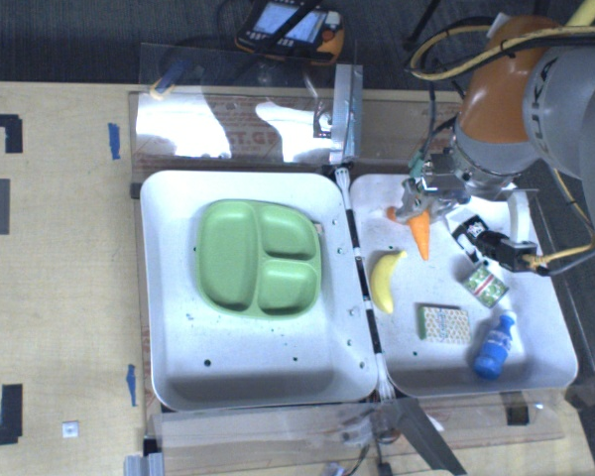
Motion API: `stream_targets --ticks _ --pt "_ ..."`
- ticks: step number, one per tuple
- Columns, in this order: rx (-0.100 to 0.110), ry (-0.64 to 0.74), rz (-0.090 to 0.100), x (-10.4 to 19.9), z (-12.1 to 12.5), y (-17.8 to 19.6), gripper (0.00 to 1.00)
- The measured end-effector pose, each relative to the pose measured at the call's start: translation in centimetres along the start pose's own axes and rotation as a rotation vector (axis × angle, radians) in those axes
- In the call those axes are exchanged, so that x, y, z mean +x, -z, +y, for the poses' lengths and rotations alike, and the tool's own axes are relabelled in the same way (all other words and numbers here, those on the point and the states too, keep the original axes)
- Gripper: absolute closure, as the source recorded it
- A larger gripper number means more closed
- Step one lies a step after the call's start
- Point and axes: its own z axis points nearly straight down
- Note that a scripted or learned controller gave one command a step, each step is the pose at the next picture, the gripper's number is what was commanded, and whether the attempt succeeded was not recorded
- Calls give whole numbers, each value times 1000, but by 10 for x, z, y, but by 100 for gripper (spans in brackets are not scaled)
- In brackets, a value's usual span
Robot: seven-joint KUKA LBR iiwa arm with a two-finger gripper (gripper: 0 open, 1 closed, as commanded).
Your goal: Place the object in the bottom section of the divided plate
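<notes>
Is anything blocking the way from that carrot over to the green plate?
Only the raised bin rims between the two bins. The carrot sits under the end effector in the right bin; the green plate lies in the left.

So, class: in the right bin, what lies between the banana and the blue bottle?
In the camera view, a small speckled rectangular pad lies between the banana and the blue bottle, flat on the bin floor.

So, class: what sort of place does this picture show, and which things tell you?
Probably a robotics lab test bench: a grey arm reaches over two white bins, toy items like a banana lie inside, and a control pendant sits behind.
</notes>
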Motion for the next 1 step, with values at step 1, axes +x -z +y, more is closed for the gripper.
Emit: stream_targets --ticks 1 --pt "-2 -54 0 23 13 44 100"
